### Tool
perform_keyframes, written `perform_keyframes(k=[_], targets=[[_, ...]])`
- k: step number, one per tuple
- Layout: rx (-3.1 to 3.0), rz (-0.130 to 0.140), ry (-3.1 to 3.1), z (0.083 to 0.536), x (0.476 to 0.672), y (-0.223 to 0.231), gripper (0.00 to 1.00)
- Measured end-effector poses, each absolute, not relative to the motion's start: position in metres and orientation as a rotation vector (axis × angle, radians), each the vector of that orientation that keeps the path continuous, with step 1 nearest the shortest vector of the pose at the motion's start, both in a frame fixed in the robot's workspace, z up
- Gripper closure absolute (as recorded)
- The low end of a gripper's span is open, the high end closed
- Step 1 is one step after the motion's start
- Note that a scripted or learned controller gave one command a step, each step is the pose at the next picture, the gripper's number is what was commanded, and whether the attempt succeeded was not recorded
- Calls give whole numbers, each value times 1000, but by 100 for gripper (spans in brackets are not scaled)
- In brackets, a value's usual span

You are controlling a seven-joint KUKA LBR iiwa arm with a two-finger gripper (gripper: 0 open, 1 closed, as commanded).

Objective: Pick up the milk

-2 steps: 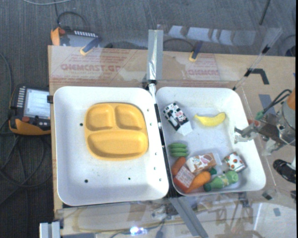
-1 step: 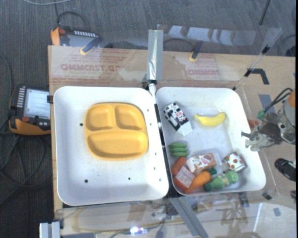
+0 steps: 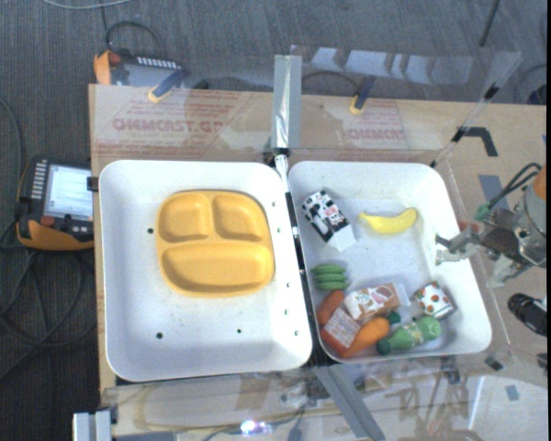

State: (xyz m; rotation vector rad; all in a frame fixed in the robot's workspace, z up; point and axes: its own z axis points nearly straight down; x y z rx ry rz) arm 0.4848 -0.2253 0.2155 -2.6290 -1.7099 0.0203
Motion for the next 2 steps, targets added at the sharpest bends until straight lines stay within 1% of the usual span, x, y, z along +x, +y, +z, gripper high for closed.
perform_keyframes(k=[1, 2], targets=[[-2557, 8, -1815, 150, 500, -175, 0], [-2550, 14, -1816, 156, 501, -175, 100]])
